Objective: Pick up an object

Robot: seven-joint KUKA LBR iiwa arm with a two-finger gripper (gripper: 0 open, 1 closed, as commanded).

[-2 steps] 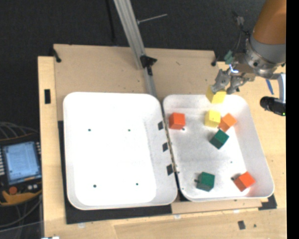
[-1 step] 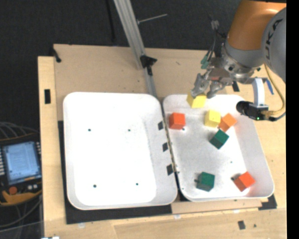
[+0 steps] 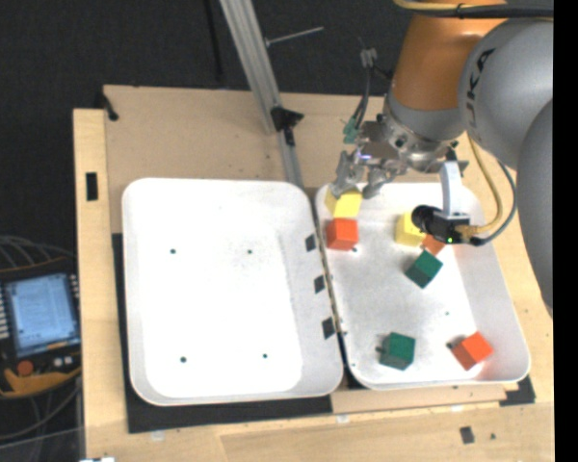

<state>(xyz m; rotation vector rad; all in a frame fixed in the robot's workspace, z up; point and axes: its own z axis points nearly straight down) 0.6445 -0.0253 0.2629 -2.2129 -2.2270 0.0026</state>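
R bin (image 3: 506, 296) w/ colored blocks, gripper (image 3: 358, 183) over yellow block (image 3: 347, 205)

Two bins side by side: the left bin (image 3: 222, 287) beside the right bin (image 3: 491, 287). In the right bin, two blocks (image 3: 345, 219) touch at upper left, below the gripper (image 3: 358, 183); another block (image 3: 397, 350) lies lower centre, one (image 3: 471, 349) at lower right.

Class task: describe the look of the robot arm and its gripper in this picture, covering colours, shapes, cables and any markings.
The arm is thick and rounded, grey, with a broad orange band above the wrist and dark lettering partly visible on the grey shell. A dark cable loops beside the wrist. The gripper is a small metallic assembly with thin wires running up from it.
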